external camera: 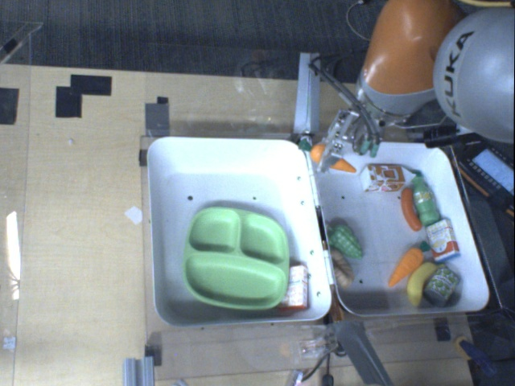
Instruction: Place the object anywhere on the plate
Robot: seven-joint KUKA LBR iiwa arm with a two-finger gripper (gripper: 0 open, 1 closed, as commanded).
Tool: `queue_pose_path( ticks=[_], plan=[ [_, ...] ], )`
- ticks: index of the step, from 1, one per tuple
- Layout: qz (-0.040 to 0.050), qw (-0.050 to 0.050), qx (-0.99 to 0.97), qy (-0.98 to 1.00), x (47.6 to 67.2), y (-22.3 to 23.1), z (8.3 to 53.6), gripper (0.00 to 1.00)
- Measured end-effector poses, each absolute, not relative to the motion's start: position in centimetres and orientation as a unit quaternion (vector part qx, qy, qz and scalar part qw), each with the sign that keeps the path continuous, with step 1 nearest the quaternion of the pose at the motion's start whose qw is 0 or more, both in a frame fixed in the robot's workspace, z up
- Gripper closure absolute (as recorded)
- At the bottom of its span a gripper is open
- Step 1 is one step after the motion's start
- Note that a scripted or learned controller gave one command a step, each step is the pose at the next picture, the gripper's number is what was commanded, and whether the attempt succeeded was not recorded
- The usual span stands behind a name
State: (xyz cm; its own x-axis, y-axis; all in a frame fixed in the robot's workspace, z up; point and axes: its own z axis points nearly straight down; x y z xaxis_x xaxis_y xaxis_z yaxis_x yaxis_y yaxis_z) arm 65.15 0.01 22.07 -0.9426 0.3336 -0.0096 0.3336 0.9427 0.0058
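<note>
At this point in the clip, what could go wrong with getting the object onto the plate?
1. The gripper is at the far corner of the right bin, with a small orange carrot-like piece at its tips; the grasp looks uncertain and may slip.
2. The green plate sits past the raised rims where the bins meet, which may snag the carry.
3. A small box leans at the plate's edge and could be bumped.

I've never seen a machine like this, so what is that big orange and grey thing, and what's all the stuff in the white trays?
That's a robot arm, seen by a camera looking down from above. At its end is a gripper, like a two-fingered hand, hovering at the top left corner of the right bin. That bin holds toy food: carrots, a banana, little cartons. An orange toy sits just under the gripper; I can't tell if it's gripped. The left bin holds a green plate, where one toy should go.
</note>
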Motion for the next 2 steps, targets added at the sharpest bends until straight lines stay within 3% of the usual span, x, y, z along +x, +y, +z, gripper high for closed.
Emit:
queue_pose_path(
  ticks=[1, 2],
  plan=[
    [0.0018, 0.004, 0.152, 0.988, 57.2, 5.3, 24.0, 1.0],
    [0.0015, 0.003, 0.149, 0.989, 51.2, 10.4, 22.6, 1.0]
  ],
)
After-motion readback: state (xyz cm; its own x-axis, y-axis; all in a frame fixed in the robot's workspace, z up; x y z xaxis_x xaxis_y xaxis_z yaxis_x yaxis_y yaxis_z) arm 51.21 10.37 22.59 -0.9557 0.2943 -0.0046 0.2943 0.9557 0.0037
